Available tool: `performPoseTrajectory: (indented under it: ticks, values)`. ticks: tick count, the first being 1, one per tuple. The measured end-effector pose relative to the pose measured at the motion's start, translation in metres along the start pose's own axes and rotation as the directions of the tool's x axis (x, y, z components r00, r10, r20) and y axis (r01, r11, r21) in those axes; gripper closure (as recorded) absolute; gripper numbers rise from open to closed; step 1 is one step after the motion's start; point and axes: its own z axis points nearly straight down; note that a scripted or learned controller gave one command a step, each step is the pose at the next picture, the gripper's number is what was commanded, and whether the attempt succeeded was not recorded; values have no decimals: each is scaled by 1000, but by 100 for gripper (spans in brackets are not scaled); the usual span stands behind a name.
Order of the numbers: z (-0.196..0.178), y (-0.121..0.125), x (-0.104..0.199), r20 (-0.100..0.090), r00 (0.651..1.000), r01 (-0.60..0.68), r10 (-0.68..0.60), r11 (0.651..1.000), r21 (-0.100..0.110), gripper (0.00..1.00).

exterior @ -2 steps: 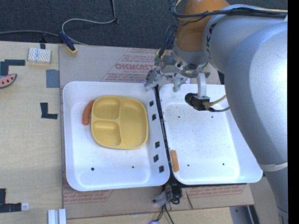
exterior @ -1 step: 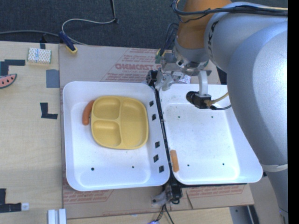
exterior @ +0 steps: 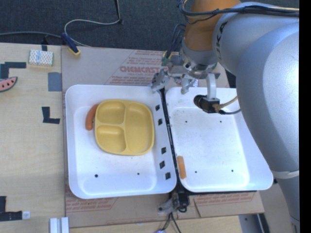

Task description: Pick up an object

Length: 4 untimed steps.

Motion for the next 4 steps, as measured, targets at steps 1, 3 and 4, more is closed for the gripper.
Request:
performPoseTrajectory:
  ticks: [1,3,4]
  values:
    - [-10,0,0,0,1000,1,-1,1000,1,100]
    - [28,0,0,-4,1000,-5,5,1000,-3,0]
    - [19,0,1,-4,1000,-2,2,1000,-2,100]
